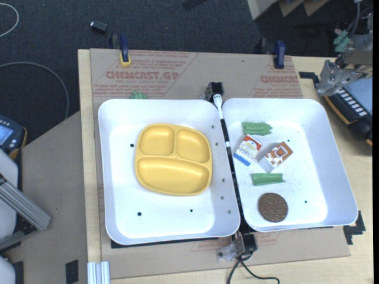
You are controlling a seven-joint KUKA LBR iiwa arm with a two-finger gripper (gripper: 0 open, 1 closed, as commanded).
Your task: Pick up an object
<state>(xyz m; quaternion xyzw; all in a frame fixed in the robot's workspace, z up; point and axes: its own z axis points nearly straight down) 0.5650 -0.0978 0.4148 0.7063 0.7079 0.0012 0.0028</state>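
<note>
The right bin (323, 129) holds several small objects. A green piece (257, 127) lies toward its back, and a second green piece (266, 178) sits lower down. Between them lie a small white, blue and red carton (248, 149) and a red and white packet (277, 155), side by side. A round brown cookie (273, 207) rests near the bin's front edge. A yellow divided plate (173, 158) with three compartments sits in the middle of the left bin (115, 158).
The two bins stand side by side on a cardboard sheet (177, 73) held by a blue-and-yellow clamp (124, 49) and a blue clamp (279, 53) at the back. Equipment (346, 78) crowds the bench's right rear corner. Cables (240, 259) run out below the bins' front edge.
</note>
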